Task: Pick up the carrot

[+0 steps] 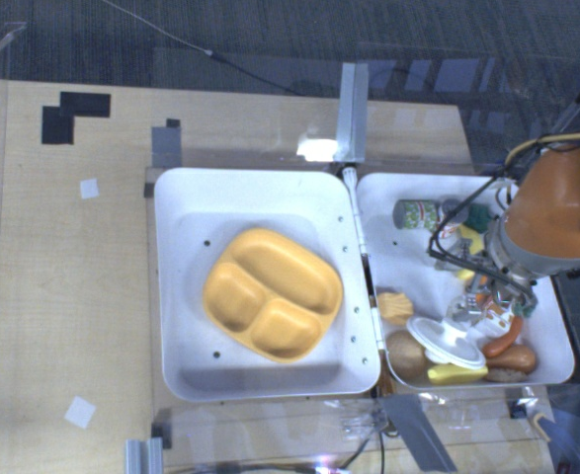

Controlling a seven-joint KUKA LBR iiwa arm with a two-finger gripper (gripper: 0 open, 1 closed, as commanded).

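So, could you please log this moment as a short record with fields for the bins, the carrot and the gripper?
left bin: holds a yellow divided tray
right bin: cluttered with toy food, a green can at its far side
carrot: orange, lying near the bin's front right corner
gripper: low over the right bin, beside the carrot
finger state: cannot tell
carrot held: not shown
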